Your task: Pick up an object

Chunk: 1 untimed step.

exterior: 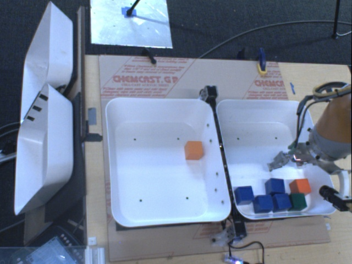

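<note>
An orange cube [193,150] lies alone in the left bin [126,147], right of its middle. Along the front wall of the right bin [253,120] sits a cluster of cubes: several blue ones [243,194], a red-orange one [300,187] and a dark green one [298,202]. My gripper [281,159] hangs over the right bin's right half, just above and behind that cluster, with the nearest blue cube [275,186] a little in front of it. Nothing shows in its grasp.
The arm's orange band and grey wrist [331,128] cover the right bin's right rim. A black divider bar [219,158] runs between the two bins. Stacked white bins [47,114] stand at the far left, off the bench board.
</note>
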{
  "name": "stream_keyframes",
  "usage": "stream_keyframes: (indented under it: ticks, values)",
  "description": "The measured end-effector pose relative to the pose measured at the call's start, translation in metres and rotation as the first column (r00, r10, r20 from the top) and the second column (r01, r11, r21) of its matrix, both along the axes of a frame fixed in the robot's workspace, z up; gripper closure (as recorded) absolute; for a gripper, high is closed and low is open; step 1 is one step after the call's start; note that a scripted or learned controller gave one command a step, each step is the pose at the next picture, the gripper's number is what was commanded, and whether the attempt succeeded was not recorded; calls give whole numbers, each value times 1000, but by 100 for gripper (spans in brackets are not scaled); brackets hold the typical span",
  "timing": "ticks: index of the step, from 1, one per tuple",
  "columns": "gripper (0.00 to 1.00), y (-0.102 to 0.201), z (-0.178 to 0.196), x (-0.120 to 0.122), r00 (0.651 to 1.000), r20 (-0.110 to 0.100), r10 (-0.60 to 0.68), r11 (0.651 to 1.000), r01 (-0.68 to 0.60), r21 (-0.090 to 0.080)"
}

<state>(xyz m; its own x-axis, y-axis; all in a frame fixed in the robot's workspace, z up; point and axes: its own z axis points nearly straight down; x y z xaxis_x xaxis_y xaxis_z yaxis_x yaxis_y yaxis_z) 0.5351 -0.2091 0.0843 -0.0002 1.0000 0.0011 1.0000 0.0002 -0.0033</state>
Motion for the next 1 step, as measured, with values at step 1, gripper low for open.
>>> stream_keyframes:
  ticks: [1]
  values:
    - [100,-1,13,2,1000,5,0,1000,0,-2]
